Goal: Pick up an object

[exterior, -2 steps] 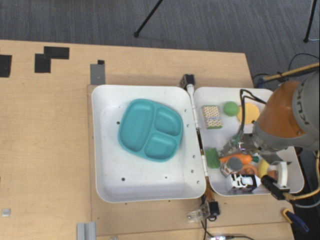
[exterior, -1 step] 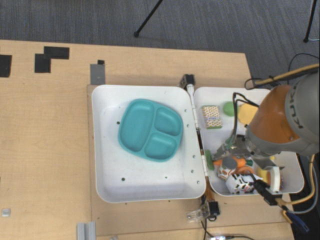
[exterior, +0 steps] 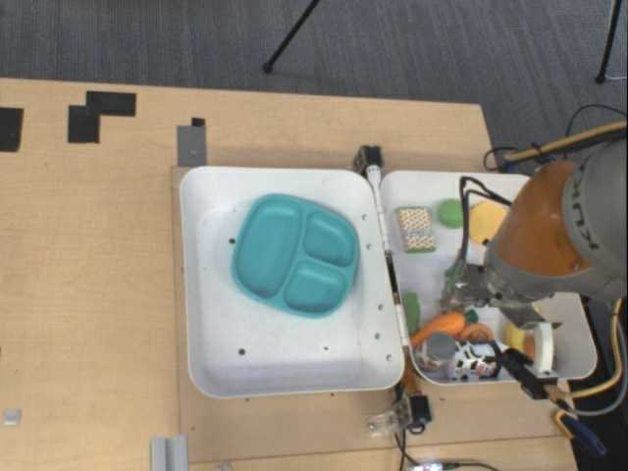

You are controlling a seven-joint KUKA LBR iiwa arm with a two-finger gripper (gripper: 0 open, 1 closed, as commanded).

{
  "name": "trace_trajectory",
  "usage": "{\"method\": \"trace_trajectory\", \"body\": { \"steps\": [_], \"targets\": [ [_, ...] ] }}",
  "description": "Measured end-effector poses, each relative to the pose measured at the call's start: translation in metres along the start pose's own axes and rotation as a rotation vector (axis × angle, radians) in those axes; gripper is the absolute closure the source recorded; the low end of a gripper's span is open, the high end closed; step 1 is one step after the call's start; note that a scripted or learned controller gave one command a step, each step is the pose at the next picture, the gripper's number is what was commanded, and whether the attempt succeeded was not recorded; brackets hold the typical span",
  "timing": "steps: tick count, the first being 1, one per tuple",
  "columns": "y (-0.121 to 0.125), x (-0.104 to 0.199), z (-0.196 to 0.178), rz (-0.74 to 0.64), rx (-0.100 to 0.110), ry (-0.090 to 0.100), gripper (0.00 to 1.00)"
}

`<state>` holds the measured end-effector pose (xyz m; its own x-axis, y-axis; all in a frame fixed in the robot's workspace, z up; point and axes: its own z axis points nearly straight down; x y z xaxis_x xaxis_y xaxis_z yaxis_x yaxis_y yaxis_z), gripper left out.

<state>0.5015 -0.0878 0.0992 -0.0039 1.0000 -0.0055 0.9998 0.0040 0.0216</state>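
Note:
My gripper (exterior: 461,297) hangs low in the right bin (exterior: 581,359), under the orange-banded wrist (exterior: 535,229). Just below it lies an orange carrot-shaped toy (exterior: 439,326). A black-and-white spotted object (exterior: 474,364) and a grey round piece (exterior: 440,349) sit at the bin's front edge. A small green piece (exterior: 410,309) lies to the gripper's left. Toward the back are a checkered block (exterior: 416,230), a green round object (exterior: 449,213) and a yellow object (exterior: 484,222), partly covered by the arm. A yellow-and-white item (exterior: 531,341) rests to the right.
The left bin (exterior: 211,351) holds a teal divided plate (exterior: 294,253). A divider with a black clamp (exterior: 370,157) separates the bins. Cables (exterior: 579,410) trail at the bench's front right. Black marks (exterior: 98,114) sit on the wooden bench at the far left.

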Motion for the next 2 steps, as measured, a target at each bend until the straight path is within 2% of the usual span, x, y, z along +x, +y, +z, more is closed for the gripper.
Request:
{"method": "trace_trajectory", "body": {
  "steps": [1,2],
  "targets": [
    [0.000,0.000,0.000,0.000,0.000,0.000,0.00],
    [0.085,-0.013,0.013,-0.001,0.011,0.002,0.00]
  ]
}}
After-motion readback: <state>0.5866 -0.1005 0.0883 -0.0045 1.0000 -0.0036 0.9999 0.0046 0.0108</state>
